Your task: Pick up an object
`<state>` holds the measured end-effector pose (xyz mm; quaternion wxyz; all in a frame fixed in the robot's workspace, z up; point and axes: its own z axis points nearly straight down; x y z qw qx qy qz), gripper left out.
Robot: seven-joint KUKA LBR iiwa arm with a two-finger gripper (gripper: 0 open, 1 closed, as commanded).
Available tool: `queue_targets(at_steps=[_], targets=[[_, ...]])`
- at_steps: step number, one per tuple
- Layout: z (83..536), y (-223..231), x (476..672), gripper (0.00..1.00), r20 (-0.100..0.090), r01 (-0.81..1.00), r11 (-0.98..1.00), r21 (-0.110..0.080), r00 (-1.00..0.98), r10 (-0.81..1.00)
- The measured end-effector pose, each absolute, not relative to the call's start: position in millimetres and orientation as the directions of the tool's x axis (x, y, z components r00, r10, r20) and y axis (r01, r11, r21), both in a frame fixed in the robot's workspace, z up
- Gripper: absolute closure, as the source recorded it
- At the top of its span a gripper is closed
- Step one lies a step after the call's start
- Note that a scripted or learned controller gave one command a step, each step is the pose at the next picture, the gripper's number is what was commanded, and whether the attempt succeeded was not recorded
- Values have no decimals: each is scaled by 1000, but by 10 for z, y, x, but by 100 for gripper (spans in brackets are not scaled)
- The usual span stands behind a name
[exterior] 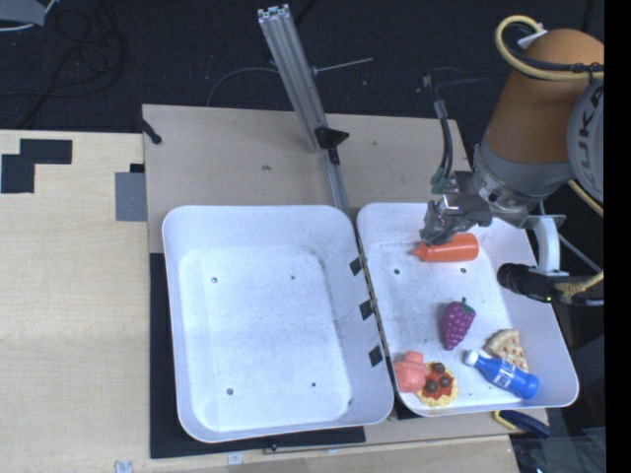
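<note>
Over the right-hand bin [562, 358] on the table [89, 294], the grey-and-orange arm's gripper [444, 227] hangs low at the far end, just above an orange carrot toy [449, 250]; whether its jaws are released or clenched cannot be told. Nearer the camera lie a purple grape bunch [455, 322], a blue bottle [504, 373], a pizza slice [508, 344] and a fruit tart [436, 385]. Beside it sits the left bin [182, 235].
</note>
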<state>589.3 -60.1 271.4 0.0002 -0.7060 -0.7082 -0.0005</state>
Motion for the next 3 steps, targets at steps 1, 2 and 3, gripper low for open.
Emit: queue_targets(at_steps=[1,2,3], targets=[[2588,-192,5797,100,0,1000,2,-1,-2,1000],[2443,313,5738,100,1,1000,3,-2,-3,1000],[2473,745,5560,100,0,1000,3,0,-3,1000]])
